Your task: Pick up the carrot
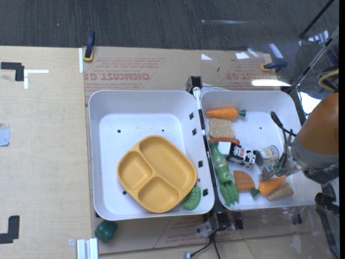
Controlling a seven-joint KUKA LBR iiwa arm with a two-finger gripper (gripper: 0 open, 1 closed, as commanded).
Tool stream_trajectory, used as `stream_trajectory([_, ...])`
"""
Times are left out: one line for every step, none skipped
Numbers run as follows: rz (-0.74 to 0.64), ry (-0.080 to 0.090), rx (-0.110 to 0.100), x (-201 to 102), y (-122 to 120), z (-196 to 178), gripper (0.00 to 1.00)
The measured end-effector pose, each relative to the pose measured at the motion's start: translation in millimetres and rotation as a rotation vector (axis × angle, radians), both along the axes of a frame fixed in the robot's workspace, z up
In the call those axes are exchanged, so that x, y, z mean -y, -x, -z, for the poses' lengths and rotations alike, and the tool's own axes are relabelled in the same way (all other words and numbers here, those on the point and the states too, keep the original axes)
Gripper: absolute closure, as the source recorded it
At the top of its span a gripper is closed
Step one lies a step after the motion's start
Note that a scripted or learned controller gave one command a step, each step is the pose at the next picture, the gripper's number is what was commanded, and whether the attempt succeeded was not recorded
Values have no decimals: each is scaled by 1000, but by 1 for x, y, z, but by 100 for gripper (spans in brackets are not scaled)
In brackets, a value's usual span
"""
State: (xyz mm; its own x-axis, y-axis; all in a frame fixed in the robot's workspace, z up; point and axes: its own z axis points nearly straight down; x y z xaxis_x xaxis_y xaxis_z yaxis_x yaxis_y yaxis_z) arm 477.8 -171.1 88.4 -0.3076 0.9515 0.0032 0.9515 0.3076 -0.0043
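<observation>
We see the gripper [276, 170] low in the right bin [257, 100], right above a carrot [271, 185]; can't tell its grip; another carrot [222, 113] sits near the back

left bin [102, 144]: yellow divided plate [156, 172] lying flat inside, three compartments; green toy vegetable [192, 198] tucked against plate's near-right edge
right bin [253, 99]: bread slice [221, 128], hot dog [225, 141] just below it, black-and-white cow toy [243, 155], small can [269, 154], green pea pods [223, 176] along left wall, round cracker [243, 180]
bench [40, 166]: dark green toy [107, 230] lying outside left bin's near corner
cardboard sheet [124, 72]: under both bins, held by blue clamp [89, 45]
</observation>
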Motion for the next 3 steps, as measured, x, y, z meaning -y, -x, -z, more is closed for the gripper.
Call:
stream_trajectory([1,0,0,0,0,0,0])
stream_trajectory([4,0,-1,2,-1,-6,100])
stream_trajectory([4,0,-1,2,-1,-6,0])
